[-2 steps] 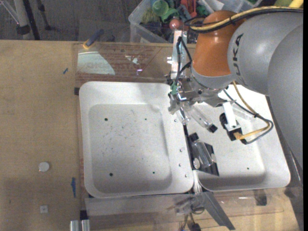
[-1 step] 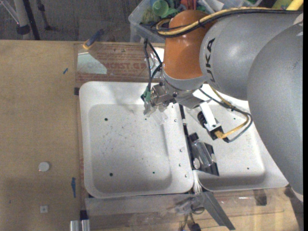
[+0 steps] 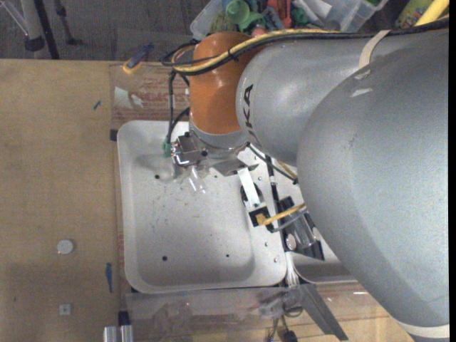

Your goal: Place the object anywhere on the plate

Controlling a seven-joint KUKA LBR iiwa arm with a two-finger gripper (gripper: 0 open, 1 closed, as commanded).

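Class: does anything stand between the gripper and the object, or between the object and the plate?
Nothing visible does. The gripper hangs over the upper left of the white bin, whose bare floor carries dark specks. The arm hides the rest, so I cannot tell there.

A white bin (image 3: 185, 262) sits on a light brown bench (image 3: 57, 155), and its floor has small dark specks on it. At the top, behind the bench, there is a clear plastic box (image 3: 313, 6) full of bright toys, green, pink and orange ones all mixed up. A small round grey disc (image 3: 65, 246) lies on the bench to the left of the bin, well apart from it, and a blue and yellow thing (image 3: 137, 58) lies near the bench's top edge.
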